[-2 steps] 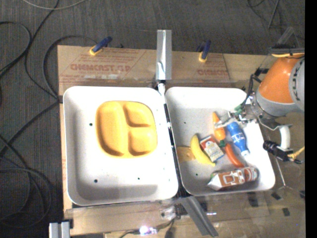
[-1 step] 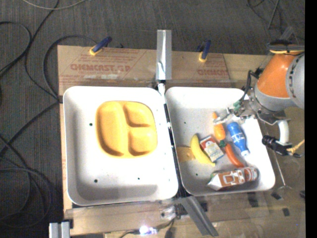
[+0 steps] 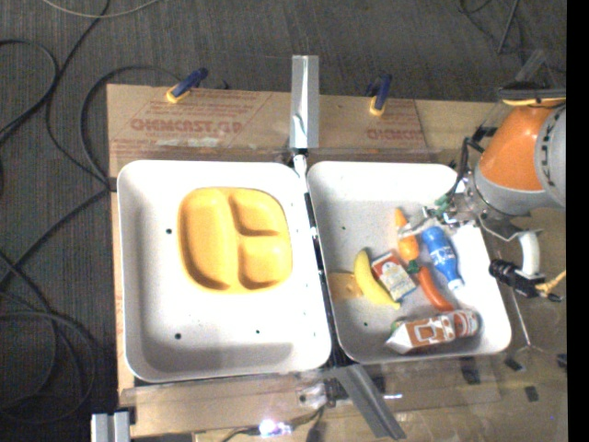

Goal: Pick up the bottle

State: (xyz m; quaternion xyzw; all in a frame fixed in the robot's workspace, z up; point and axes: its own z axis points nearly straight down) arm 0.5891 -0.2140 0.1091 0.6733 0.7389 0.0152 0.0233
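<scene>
A blue bottle (image 3: pixel 441 259) with a white label lies in the right bin (image 3: pixel 368 191), near that bin's right wall, its cap end pointing up-left. My gripper (image 3: pixel 445 208) comes in from the right, under the orange-banded wrist, and sits right at the bottle's cap end, over the bin's upper right part. I cannot make out whether it touches the bottle. The bottle rests among other items, with an orange carrot-like piece (image 3: pixel 435 291) directly below it.
Beside the bottle are a small red-and-white box (image 3: pixel 396 278), a banana (image 3: pixel 368 280), an orange item (image 3: pixel 404 240) and a yellow slice (image 3: pixel 342 287). A carton (image 3: pixel 433 331) lies along the front wall. The left bin (image 3: pixel 147 320) holds a yellow divided plate (image 3: pixel 236 238).
</scene>
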